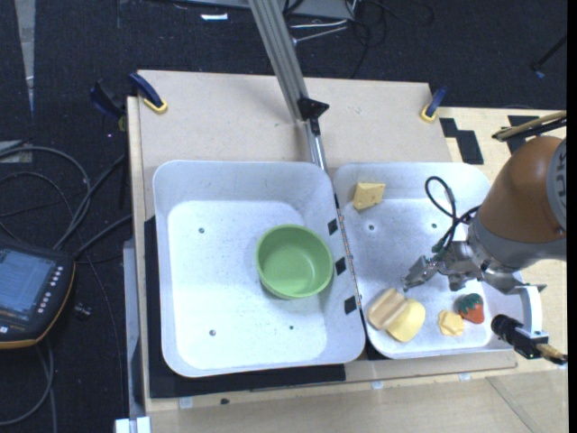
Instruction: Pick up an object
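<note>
My gripper [417,274] hangs low over the middle of the right bin [397,219], open, with nothing between its fingers. Just below and left of it lie a tan, bread-like piece [386,307] and a round yellow object [407,322], touching each other. A small yellow chunk [451,323] and a red object with a green top [471,308] lie to the lower right, beside the wrist. At the bin's far left corner rests a yellow wedge [368,195]. A green bowl [294,261] stands upright in the left bin [207,233].
The arm's grey and orange body [527,206] covers the right bin's right side. A black cable [442,197] loops from the wrist over the bin. A slanted metal pole [284,52] rises behind the bins. Black clips [341,264] sit on the shared rim.
</note>
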You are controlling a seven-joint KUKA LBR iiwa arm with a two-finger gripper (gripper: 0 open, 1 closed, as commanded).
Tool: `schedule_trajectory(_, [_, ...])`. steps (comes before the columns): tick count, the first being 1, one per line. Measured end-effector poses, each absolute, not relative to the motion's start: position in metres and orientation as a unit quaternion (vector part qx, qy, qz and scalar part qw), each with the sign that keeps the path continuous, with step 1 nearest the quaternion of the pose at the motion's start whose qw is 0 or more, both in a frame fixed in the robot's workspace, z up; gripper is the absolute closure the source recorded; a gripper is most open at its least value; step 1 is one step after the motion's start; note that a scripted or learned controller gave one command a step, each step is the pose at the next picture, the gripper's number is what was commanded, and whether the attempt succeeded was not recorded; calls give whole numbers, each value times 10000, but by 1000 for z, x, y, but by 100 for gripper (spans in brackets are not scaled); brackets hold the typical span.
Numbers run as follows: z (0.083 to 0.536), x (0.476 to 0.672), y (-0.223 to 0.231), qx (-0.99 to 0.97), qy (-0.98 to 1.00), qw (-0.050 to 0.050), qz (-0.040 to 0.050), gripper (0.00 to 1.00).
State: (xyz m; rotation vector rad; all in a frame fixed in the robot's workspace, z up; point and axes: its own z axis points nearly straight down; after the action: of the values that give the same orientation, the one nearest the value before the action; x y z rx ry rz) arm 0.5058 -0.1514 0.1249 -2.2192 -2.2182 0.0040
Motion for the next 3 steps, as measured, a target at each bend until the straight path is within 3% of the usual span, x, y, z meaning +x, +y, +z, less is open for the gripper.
schedule_trajectory(1, [137,507,-151,-7071,-7071,2,-1,100])
schedule_trajectory(3, [240,512,-147,-7067,-7075,-22,-16,100])
